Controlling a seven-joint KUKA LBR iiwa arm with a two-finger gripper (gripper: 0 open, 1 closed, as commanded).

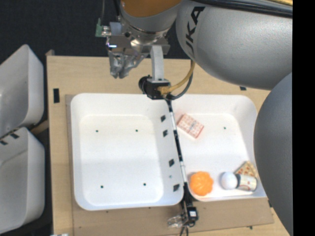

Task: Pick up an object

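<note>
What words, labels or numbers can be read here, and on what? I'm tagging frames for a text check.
"KA": black letters on the grey arm, cut off by the orange band; likely the end of a longer name.
Pink patterned packet in the right bin: markings too small to read.
Patterned item by the white ball: too blurred to read.

Partial letters "KA" on grey arm (231, 33) casing, rest cut off, no other legible txt
</note>
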